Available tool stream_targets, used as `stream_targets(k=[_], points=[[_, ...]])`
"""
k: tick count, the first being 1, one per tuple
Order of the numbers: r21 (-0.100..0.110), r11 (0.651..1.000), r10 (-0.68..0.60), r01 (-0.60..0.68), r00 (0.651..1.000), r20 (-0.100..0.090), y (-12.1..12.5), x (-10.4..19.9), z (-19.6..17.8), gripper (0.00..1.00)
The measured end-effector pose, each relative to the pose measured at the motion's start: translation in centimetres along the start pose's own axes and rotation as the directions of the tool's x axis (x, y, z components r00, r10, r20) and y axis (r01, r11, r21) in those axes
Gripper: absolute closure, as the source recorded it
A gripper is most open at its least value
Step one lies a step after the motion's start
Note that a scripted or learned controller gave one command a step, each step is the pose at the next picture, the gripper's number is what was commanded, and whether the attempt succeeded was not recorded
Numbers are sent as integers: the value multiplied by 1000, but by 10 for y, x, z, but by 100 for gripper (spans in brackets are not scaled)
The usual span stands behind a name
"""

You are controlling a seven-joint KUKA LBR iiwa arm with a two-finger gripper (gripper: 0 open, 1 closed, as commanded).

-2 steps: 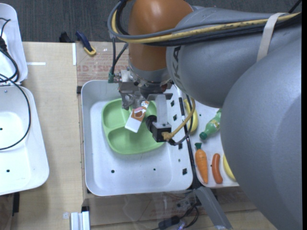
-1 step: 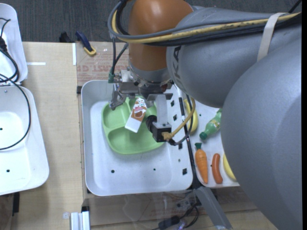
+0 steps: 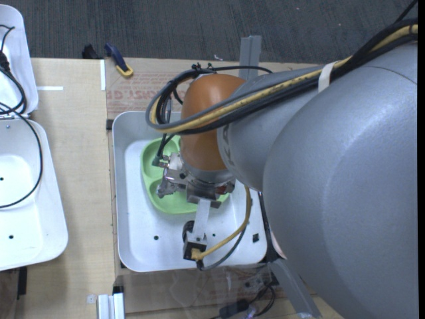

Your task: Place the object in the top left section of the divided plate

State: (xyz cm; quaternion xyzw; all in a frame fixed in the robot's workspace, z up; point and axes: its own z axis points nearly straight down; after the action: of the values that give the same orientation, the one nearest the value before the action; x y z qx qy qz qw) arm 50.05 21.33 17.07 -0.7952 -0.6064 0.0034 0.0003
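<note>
Divided plate (image 3: 157, 178) (green) under gripper (image 3: 174, 180), in bin (image 3: 136, 244)

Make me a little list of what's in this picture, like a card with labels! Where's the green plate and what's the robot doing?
plate: green divided plate, lying in the right white bin, mostly covered by the arm
arm: grey, with an orange band, reaching in from the right over the plate
pincer: hidden under the wrist; cannot tell open or shut
object to place: cannot be seen from here
left bin: white bin with a black cable looping over it
bench: wooden top, a blue and yellow tool near its far edge
</note>
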Motion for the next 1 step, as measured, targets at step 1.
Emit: stream_targets(k=[1], points=[[-2, 954, 300, -300, 954, -1, 16, 19, -63, 0]])
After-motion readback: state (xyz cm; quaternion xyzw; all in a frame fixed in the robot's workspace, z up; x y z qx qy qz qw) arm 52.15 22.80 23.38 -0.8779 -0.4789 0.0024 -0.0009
